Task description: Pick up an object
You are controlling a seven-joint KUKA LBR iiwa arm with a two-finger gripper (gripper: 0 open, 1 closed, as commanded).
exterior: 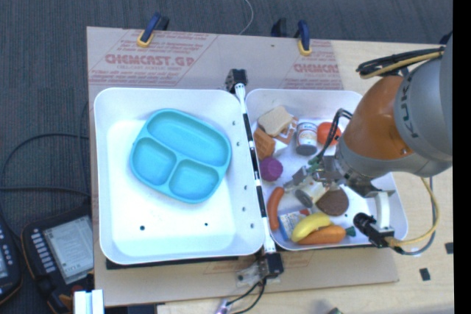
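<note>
The gripper (pixel 307 179) sits low in the right bin (pixel 346 96), among toy foods beside the purple ball (pixel 271 168). Finger state cannot be determined. No object is visibly lifted; by this view the pick remains to be completed.

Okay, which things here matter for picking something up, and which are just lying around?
For the job:
gripper
purple round toy
yellow toy banana
small metal can
right white bin

Lying about:
blue divided plate
left white bin
blue clamps
</note>
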